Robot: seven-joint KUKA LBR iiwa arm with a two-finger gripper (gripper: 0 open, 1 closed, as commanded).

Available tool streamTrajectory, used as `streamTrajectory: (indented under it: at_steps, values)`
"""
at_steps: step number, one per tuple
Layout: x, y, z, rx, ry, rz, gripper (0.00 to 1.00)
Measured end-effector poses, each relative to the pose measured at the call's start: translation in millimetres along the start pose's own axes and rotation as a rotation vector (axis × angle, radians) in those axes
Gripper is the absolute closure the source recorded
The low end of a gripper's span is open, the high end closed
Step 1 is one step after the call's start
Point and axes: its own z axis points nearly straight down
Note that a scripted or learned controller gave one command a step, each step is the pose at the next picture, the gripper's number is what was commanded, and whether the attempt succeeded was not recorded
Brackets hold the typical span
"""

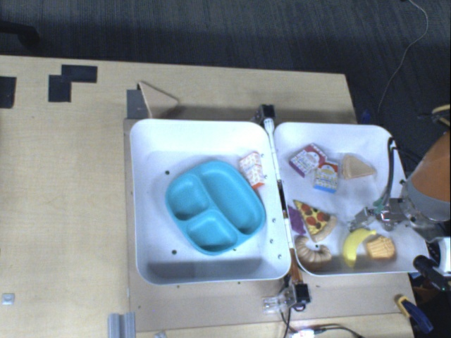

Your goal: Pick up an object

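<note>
Arm comes in from the right, gripper (372,215) low over the right bin (331,136), just above the banana (356,246) and waffle (380,247); can't tell if it's apart or together, and nothing visibly sits in it. Likely target is the banana, lying free near the bin's front edge, with pizza (315,219) and donut (313,253) to its left. Left bin (151,189) holds a blue tray (213,206), probably just clutter here.

Claw (372,215) low, arm at right
</note>
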Motion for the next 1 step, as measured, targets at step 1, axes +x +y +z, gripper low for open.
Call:
streamTrajectory:
  at_steps: [1]
  values:
    - [-0.8, 2.3, -11.6, -0.007, -0.005, 0.0, 1.0]
